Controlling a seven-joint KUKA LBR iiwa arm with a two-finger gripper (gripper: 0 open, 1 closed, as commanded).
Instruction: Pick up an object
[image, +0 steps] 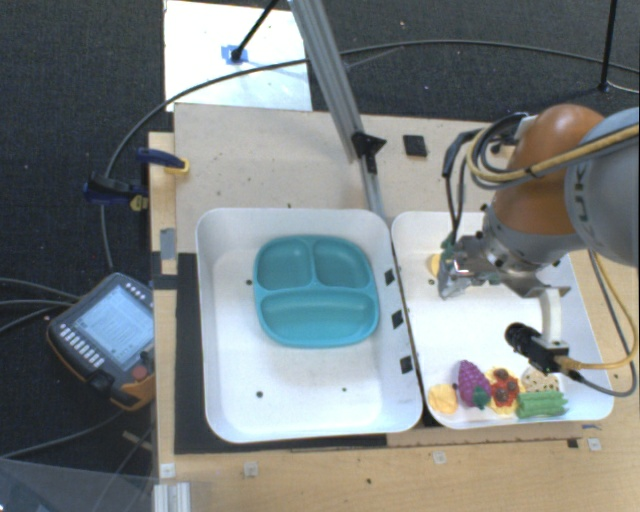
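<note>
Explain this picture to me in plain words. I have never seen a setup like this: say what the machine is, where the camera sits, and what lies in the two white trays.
The camera hangs above a bench and looks down at a slant. The grey and orange machine on the right is a robot arm; its claw hangs over the right white bin. Whether it grips anything cannot be seen from here. A yellow thing peeks out beside it. At that bin's near edge lies a cluster of small toy foods, purple, yellow, red and green. The left bin holds a teal divided plate. The handheld controller lies on the floor, left.
</note>
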